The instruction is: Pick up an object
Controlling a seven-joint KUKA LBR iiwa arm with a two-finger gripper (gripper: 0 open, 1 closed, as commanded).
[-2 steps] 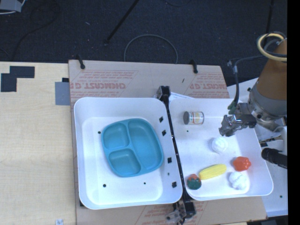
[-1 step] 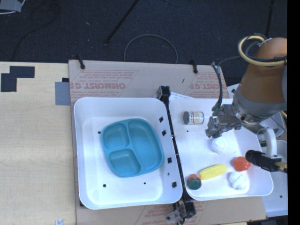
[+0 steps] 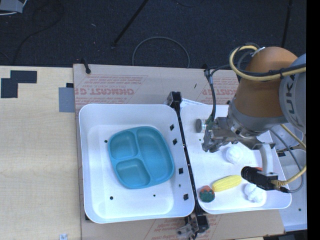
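A wooden bench (image 3: 35, 159) bears two white bins (image 3: 95, 134).

- The arm (image 3: 270, 84) is cut off by the right edge of the view.
- It hides the far right part of the right bin (image 3: 235, 206).
- The small white objects (image 3: 233, 154) there are too blurred to identify.

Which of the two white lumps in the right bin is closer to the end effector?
The upper white lump, lying just right of the end effector. The other white lump sits at the bin's near right corner, past the yellow corn.
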